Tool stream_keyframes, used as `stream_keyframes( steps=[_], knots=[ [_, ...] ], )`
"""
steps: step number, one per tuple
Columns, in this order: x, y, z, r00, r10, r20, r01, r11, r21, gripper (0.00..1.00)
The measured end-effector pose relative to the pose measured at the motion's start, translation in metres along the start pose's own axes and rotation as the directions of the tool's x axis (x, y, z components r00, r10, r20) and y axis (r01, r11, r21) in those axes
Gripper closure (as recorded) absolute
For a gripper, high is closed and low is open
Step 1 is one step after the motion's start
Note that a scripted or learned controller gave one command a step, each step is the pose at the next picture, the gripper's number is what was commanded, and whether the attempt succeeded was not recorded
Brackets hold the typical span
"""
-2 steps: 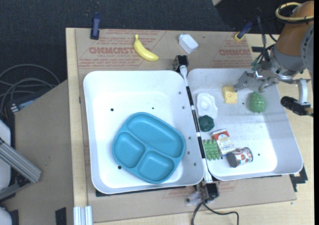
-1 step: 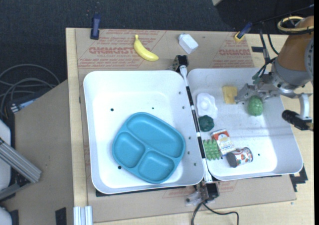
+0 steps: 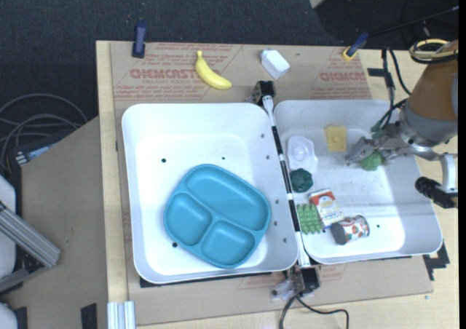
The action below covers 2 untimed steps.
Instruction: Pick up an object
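We saw the gripper (image 3: 366, 154) low in the right bin (image 3: 408, 244), its jaws down around a small green object (image 3: 370, 162) near the bin's far right side; whether they were spread or pinching it we could not tell. Reaching in from the right kept the arm off the other pieces: a yellow block (image 3: 336, 137), a white cup (image 3: 301, 151), a dark green lump (image 3: 301, 179), a small can (image 3: 351, 230). The blue divided tray (image 3: 216, 214) lay alone in the left bin (image 3: 145, 138), and a banana (image 3: 211, 73) sat on the bench (image 3: 175, 65) beyond.
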<state>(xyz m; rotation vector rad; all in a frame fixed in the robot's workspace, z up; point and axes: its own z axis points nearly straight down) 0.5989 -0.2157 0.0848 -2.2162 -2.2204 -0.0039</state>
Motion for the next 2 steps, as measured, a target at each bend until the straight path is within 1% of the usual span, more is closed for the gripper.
stream_keyframes(
  steps=[1, 2],
  knots=[
    [-0.002, 0.0, -0.01, 1.0, 0.001, 0.005, -0.001, 1.0, -0.002, 1.0],
    [0.095, -0.035, -0.056, 1.0, 0.0, 0.003, 0.0, 1.0, 0.0, 1.0]
  ],
)
